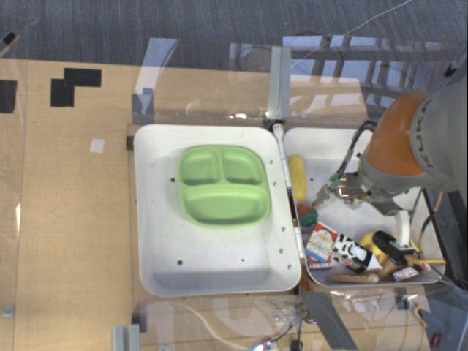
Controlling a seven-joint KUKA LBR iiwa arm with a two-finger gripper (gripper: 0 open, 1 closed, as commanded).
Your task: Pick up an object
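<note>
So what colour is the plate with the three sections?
Light green, seen in the camera view: the divided plate in the left bin.

Fixed above the worktop (66,218), looking down at a slant. Faces the far edge, so grey carpeted floor (183,9) fills the top strip of the view. Far enough back to take in both white bins whole: left bin (157,269) near the middle, right bin (322,141) toward the right side. Close enough to make out the green divided plate (223,185) and the small clutter in the right bin. Clear panels (322,79) stand at the far side of the bins, seen from above. Arm (431,141) enters from the right, its orange band (391,145) large and partly cropped by the edge.
</note>
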